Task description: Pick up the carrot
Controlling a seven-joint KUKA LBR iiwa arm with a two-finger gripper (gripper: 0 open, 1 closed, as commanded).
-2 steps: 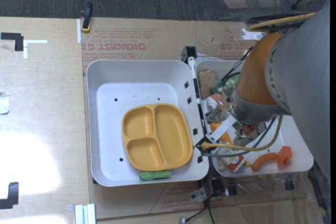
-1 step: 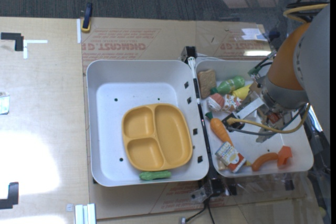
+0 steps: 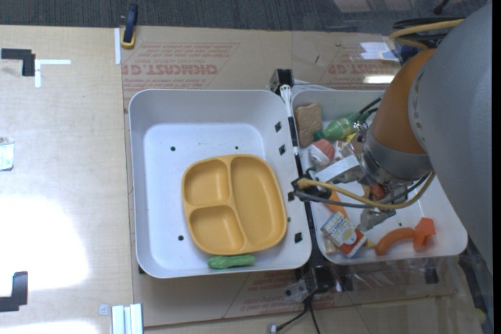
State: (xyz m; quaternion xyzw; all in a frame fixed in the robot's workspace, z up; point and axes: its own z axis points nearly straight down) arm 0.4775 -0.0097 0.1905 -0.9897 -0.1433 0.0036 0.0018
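The carrot point(image 3: 395, 238) lies in the right bin point(image 3: 450, 207), near its front edge, beside an orange block point(image 3: 424, 230). The gripper point(image 3: 374, 203) hangs over that bin's clutter; whether it is clenched cannot be told. A yellow divided plate point(image 3: 233, 204) sits in the left bin point(image 3: 156, 168).

The curved orange plastic carrot point(image 3: 394, 239) lies flat in the right bin, at its near right corner. It arches upward in the middle, its right end just beside a small orange block.

A yellow divided plate point(image 3: 234, 204) fills the left bin point(image 3: 149, 168) (green item point(image 3: 231, 262), perhaps a bean, beside it).
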